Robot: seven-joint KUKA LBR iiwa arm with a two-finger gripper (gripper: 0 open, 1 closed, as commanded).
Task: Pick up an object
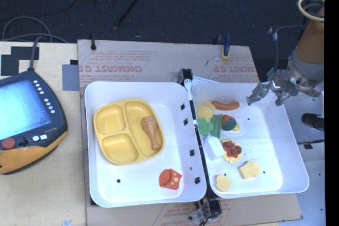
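My gripper hangs over the far right part of the right bin, open, with nothing between its fingers. Toy food lies to its left and below it in that bin: a red sausage, a yellow corn piece, a green leafy piece, a red and green piece, a pizza slice, a ridged yellow block and a round yellow piece. The sausage is the nearest to the gripper, a short way off to its left.
The left bin holds a yellow divided plate with a drumstick on it, and a red piece near the front. A teach pendant lies at the far left. A blue clamp stands behind the bins.
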